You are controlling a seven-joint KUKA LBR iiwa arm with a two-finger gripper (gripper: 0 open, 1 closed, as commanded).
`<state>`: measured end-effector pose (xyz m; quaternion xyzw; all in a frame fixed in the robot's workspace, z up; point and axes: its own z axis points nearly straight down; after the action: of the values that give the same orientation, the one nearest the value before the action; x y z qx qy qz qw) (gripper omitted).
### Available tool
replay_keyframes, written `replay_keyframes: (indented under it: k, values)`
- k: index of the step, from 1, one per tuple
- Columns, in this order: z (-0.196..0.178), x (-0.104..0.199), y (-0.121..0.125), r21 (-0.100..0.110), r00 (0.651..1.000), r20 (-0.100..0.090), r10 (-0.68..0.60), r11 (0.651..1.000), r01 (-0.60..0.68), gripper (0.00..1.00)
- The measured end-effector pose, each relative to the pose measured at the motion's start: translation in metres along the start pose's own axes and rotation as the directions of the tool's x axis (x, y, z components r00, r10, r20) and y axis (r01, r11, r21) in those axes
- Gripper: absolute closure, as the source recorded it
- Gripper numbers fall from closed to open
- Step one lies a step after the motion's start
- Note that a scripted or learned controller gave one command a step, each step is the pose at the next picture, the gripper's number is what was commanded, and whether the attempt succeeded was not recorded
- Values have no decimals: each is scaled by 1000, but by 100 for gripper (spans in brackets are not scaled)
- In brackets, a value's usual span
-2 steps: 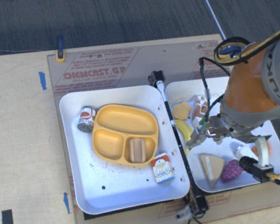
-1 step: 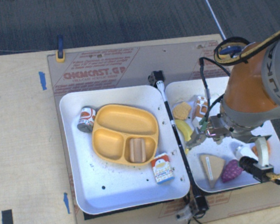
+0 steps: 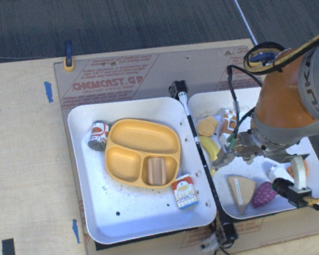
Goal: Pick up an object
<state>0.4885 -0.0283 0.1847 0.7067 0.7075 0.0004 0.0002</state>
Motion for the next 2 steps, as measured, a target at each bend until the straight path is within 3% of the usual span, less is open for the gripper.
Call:
replay_keyframes:
  k: [1,2]
  values:
    - [44,-72,-10,3,1000,0,2,1000,-2,0]
    - [90,-66,-9,0,1000,0,2,1000,-2,0]
